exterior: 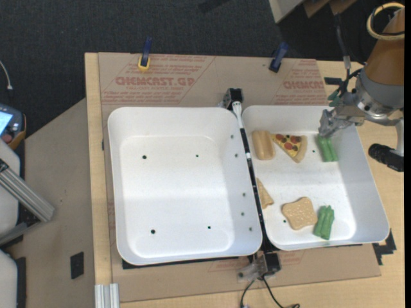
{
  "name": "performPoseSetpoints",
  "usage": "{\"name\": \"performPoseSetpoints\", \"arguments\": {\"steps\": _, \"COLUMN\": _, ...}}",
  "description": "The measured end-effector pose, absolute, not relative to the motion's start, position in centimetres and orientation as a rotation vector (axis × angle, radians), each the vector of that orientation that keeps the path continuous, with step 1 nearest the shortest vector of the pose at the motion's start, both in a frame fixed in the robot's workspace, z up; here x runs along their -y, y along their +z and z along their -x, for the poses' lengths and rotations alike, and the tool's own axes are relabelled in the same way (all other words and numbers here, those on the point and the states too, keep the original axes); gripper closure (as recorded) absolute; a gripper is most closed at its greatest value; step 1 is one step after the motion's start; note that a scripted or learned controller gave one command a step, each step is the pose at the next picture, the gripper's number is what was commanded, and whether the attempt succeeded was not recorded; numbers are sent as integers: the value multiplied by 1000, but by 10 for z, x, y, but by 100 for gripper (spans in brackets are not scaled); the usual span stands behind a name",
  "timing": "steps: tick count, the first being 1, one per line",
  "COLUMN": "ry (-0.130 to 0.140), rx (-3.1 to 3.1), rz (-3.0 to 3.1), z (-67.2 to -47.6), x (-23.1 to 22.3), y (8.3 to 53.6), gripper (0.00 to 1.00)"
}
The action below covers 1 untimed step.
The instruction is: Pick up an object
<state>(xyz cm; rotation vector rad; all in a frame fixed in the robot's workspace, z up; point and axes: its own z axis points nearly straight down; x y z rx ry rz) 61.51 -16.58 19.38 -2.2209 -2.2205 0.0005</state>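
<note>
You see brown cardboard under the bins, held by a yellow-blue clamp and a blue clamp along its top edge.

The end effector hangs over the right bin at its two o'clock corner, just above a green piece. Toward nine o'clock lie a pizza slice and a bread roll; toast sits near six o'clock.

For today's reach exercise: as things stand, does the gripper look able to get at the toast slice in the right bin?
Probably yes. The toast slice lies flat in the right bin, nothing over it, only a green piece touching its right side. The gripper hangs above the same bin, farther back.
</note>
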Motion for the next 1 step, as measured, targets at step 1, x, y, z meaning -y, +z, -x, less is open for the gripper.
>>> {"name": "performPoseSetpoints", "arguments": {"steps": 1, "ry": -4, "rx": 2226, "rz": 2225, "z": -608, "x": 173, "y": 237, "gripper": 0}}
